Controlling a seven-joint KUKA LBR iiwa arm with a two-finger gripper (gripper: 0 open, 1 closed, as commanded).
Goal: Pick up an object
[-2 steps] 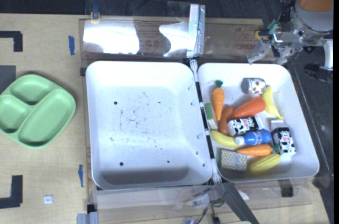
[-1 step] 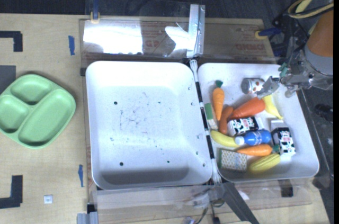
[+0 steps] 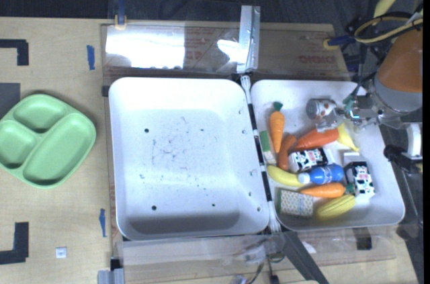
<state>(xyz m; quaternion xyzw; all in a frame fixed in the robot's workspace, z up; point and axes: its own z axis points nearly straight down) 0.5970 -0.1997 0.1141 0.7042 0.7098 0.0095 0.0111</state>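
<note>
The claw (image 3: pixel 349 109) hovers at the right bin's (image 3: pixel 393 205) two o'clock edge; I cannot tell its state. Just beside it lies a silver can (image 3: pixel 321 108), with an orange carrot (image 3: pixel 317 137) below. Best drop squarely over one item, clear of neighbours.

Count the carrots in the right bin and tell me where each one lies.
3. One carrot stands near the bin's left wall, one lies mid-bin below the silver can, one lies low beside the blue bottle. Others may be buried.
</note>
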